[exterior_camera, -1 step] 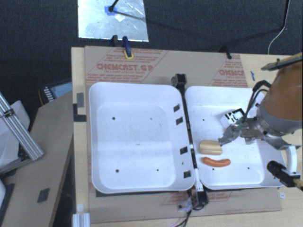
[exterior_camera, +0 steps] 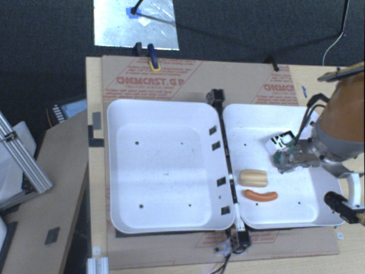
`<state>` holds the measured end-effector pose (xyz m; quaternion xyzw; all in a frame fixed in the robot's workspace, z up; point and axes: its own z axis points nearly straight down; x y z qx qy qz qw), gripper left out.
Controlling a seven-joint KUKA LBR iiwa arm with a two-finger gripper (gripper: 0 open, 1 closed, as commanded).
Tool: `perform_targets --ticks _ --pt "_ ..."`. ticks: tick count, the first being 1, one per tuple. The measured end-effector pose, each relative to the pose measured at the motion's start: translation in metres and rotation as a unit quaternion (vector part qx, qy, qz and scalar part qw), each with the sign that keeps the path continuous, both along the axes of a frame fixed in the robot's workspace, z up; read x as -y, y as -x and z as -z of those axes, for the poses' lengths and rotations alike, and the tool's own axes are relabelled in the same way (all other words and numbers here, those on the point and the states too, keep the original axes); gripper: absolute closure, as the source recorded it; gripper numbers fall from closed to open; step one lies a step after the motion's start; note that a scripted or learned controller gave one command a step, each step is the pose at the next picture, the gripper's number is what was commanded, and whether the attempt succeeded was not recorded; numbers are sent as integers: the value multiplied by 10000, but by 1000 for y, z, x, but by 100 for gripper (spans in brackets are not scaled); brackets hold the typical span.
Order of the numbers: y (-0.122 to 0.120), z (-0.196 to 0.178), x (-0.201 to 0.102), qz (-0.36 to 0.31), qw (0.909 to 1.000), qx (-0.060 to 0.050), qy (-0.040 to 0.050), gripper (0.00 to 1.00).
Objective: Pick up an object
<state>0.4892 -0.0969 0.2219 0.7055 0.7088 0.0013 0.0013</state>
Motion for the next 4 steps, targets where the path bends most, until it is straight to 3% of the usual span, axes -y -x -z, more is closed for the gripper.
perform_targets --ticks 1,2,3,4 --pt "-2 -82 -114 -62 10000 37 -25 100" --pt "-42 -224 -180 -33 10000 87 -22 100" --pt "4 -101 -137 41 10000 -77 8 100" --pt "-17 -187 -164 -10 10000 40 -12 100"
